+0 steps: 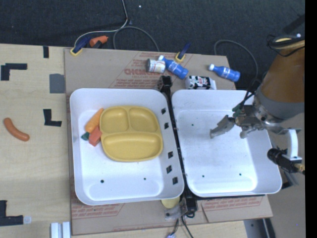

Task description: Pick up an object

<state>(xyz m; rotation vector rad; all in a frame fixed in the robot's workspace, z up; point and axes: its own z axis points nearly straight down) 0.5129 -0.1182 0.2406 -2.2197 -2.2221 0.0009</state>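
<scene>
In the left bin (84, 182): a divided plate (131, 133), with a carrot (93, 120) touching its left edge. Over the right bin (223, 182): the hand (230, 128). Behind both bins, on the bench (29, 182): two bottles (168, 66) (224, 72); far left, a sausage (16, 129).

My arm (285, 81) at the right of the frame is a thick rounded body — orange-brown band above, grey casing below. My end effector (229, 128) is dull grey metal, its fingers slim and angular. A black knob-like fitting (278, 156) juts out lower right — beside a white bracket.
</scene>
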